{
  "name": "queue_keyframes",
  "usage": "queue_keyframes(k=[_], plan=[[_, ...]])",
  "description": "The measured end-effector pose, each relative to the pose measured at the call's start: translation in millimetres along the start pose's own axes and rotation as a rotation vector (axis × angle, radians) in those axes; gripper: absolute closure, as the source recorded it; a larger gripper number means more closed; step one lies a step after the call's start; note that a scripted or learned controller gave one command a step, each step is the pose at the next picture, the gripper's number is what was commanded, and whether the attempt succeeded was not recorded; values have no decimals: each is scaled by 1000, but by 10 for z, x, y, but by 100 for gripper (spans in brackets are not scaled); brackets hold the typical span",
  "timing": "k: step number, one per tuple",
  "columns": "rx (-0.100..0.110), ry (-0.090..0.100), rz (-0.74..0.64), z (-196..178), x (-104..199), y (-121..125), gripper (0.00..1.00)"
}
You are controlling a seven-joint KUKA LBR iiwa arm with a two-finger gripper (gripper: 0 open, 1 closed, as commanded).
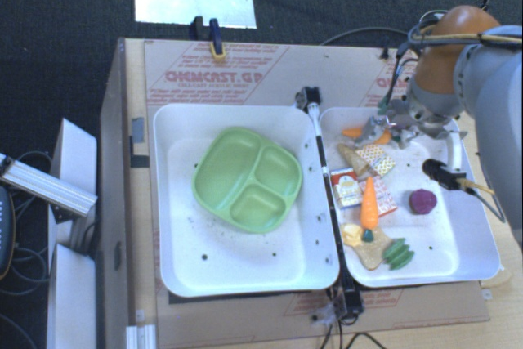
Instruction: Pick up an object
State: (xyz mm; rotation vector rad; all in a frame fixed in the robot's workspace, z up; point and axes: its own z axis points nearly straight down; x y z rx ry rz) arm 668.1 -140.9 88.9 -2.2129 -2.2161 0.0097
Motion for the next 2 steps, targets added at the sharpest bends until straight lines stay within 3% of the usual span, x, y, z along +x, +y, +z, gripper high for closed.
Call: queue_keyframes(k=[2], plan=[[-5, -10, 1, 8, 139, -4, 0]])
